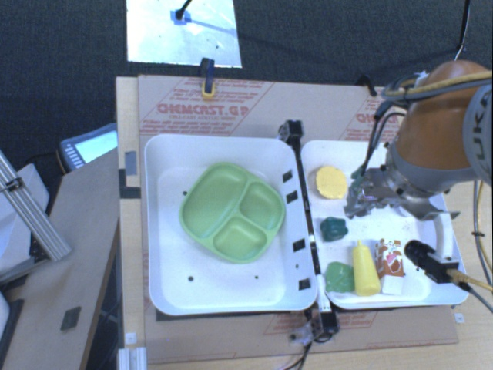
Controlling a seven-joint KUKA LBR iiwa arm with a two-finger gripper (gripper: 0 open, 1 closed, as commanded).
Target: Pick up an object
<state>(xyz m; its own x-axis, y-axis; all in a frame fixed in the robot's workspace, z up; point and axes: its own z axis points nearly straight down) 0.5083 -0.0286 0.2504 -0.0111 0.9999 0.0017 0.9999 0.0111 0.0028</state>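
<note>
A robotics lab: an industrial arm point(443, 122) with loose cables reaches over two white bins point(154, 206) clamped onto a protective-film-covered surface point(231, 106), with aluminium framing point(31, 214) at the left and dark carpet point(62, 52) around the rig.

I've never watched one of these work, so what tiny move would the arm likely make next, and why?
Probably a short drop toward the small dark green lump in the right-hand white bin. The gripper sits just above and to the right of it, nearer than the round yellow piece, with nothing visibly held.
</note>
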